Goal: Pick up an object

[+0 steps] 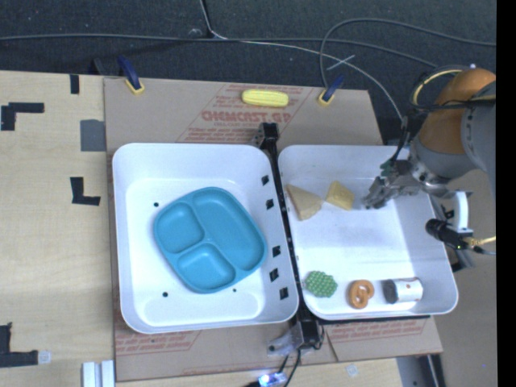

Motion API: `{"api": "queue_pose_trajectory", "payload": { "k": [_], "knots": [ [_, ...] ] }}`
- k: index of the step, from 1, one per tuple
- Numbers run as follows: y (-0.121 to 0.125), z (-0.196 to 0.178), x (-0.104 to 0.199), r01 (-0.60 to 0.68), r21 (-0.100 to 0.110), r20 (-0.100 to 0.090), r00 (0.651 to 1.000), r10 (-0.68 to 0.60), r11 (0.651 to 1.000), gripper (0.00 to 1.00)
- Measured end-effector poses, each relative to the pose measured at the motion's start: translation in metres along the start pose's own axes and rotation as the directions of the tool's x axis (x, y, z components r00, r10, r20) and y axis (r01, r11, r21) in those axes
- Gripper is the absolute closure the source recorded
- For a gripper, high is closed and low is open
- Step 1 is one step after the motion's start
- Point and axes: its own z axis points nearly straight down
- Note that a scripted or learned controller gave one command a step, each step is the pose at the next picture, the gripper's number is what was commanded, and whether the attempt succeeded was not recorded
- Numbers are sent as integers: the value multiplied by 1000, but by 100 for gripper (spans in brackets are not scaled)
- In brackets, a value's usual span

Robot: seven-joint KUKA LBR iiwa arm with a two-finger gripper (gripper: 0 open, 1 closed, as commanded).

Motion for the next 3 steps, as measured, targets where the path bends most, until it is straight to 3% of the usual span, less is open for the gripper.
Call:
{"api": "queue_pose_trajectory", "payload": {
  "k": [2, 3],
  "knots": [
    [-1, -108, 0, -1, -5, 0, 1000, 1, 1000, 100],
    [-1, -119, 51, 3, -1, -3, 1000, -3, 1000, 100]
  ]
}}
